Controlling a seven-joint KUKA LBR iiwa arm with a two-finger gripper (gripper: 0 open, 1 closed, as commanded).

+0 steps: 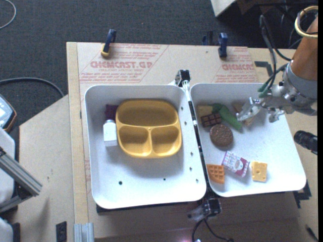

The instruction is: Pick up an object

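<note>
The arm is seen entering from the right, its orange band above the wrist. The tool is positioned over the far part of the right bin, low above the bin floor. Whether the tool is spread or pressed together cannot be told; the metal parts are blurred against the white bin. No object is seen pinched. The tool tip is located just beside the green item, which lies at a slant in the far-left part of the right bin; contact cannot be confirmed.

Contents noted in the right bin: a brown chocolate bar near the far-left corner, a round brown cookie just in front of it, a waffle piece near the front-left, a pink carton beside the waffle piece, and a cheese wedge to the right of the carton.

In the left bin a yellow divided tray is recorded, with a small white bottle touching its left side and a dark purple item just behind the bottle.

Both bins are set side by side on the desk, on a printed board held by two blue clamps.
</note>
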